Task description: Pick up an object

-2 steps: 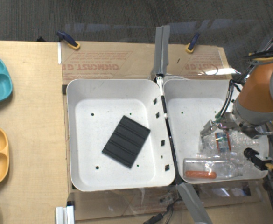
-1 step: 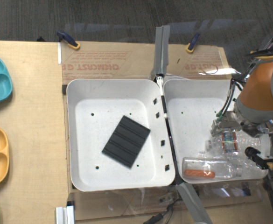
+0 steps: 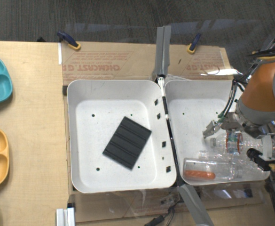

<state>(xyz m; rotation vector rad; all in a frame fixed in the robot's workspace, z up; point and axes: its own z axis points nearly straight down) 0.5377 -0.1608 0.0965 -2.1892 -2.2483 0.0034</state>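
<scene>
Camera view: gripper [image 3: 227, 134] sits low in the right bin [image 3: 193, 95] over clear plastic packaging [image 3: 212, 166]. Its grip state cannot be told. Black ridged pad [image 3: 127, 142] lies in the left bin [image 3: 81, 126]

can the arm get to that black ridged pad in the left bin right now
Probably yes. The pad lies flat and alone in the left bin, open from above. The gripper is over the right bin, so it must cross the divider first.

Rounded grey metal arm [image 3: 258, 108] with a broad orange band above the wrist. Dark cables run along its left side. Lower wrist hardware pale grey with black fittings.
</scene>
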